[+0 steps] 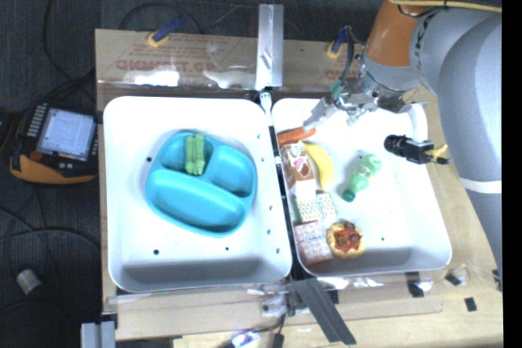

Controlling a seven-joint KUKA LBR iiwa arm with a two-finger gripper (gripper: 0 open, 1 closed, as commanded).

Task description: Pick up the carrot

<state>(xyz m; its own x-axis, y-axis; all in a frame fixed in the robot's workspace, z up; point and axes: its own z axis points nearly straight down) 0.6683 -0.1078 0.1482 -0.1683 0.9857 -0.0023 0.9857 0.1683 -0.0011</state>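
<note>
Celery (194,153) lies in the blue divided plate (200,200), left of the carrot. Carrot (295,134) rests at the right bin's (424,200) far-left corner. Banana (320,165) just right of carrot. Gripper (333,104) above-right of carrot; finger state cannot be told

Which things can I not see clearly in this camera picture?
- Tool: small and blurred in the camera view; how it stands toward the carrot is unclear.
- Carrot: partly covered by the tool at one end.
- Flat packets by the right bin's left wall: print too small to read.
- Arm: cut off by the right edge.
</note>
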